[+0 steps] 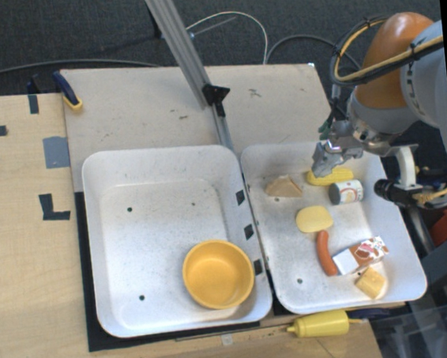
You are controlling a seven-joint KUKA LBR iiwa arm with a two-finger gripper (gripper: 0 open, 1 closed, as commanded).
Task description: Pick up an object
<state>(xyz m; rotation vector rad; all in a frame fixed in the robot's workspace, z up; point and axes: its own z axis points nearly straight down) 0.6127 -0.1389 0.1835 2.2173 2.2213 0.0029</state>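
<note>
I am hovering my gripper [326, 158] over the yellow banana [330, 176] near the right bin's [299, 289] far edge; finger state unreadable. Nothing is lifting yet; grasp remaining.

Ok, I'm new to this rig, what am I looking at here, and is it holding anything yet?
One camera looks down at a slant on two white bins. The grey arm with the orange band reaches in from the right; its tool hangs over the right bin, just above a yellow banana-like piece. Whether it grips anything cannot be told. That bin also has a tan wedge, small can, yellow lump, sausage, carton and cheese-like piece. The left bin holds a yellow bowl.
</note>
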